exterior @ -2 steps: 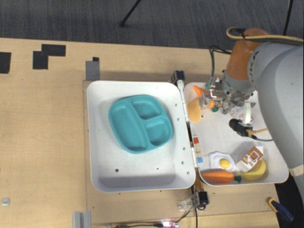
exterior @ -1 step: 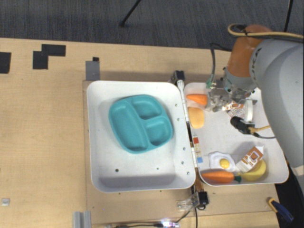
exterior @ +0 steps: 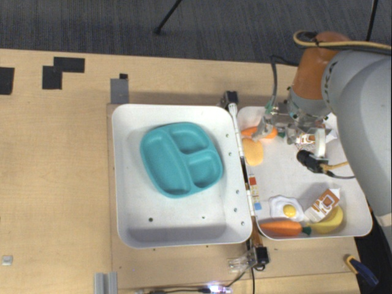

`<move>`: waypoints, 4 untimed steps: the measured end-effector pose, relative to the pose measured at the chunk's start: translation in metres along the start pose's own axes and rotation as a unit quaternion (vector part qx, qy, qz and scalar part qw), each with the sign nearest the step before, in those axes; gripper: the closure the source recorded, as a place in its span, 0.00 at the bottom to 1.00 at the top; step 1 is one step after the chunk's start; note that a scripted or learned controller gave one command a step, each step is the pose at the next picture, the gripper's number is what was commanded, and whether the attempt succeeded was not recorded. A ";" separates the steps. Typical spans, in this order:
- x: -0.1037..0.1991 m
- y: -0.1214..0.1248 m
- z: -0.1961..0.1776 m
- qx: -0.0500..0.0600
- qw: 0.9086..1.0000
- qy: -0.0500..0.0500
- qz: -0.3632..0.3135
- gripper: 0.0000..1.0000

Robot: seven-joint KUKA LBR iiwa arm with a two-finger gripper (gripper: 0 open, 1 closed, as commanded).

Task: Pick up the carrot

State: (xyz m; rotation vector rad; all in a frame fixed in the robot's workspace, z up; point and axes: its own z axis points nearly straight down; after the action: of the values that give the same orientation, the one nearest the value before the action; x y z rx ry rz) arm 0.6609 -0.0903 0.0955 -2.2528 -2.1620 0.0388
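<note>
Along the near wall of the right bin (exterior: 361, 222) we see the carrot (exterior: 282, 228), lying flat beside a fried egg toy (exterior: 286, 209) and a banana (exterior: 327, 222). At that bin's far end the gripper (exterior: 288, 126) hangs low over the white floor, near an orange piece (exterior: 256, 133) and a yellow-orange lump (exterior: 253, 152); we cannot tell how its parts are set. Across the divider, the left bin (exterior: 131, 225) holds a teal divided tray (exterior: 181, 158). Both bins sit on the tabletop (exterior: 55, 182).

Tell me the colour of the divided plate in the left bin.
Teal, the three-compartment plastic plate; the camera view shows it plainly.
</note>
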 end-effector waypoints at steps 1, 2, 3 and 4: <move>0.008 0.003 0.012 -0.001 0.988 0.004 0.154 0.00; 0.009 0.006 -0.001 -0.008 0.989 0.002 0.149 1.00; 0.009 0.006 0.000 -0.006 0.989 0.002 0.148 0.00; 0.010 0.007 -0.012 -0.008 0.989 0.001 0.145 1.00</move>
State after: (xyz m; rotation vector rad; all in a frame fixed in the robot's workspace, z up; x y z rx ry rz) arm 0.6685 -0.0803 0.1070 -2.5532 -1.8205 0.0238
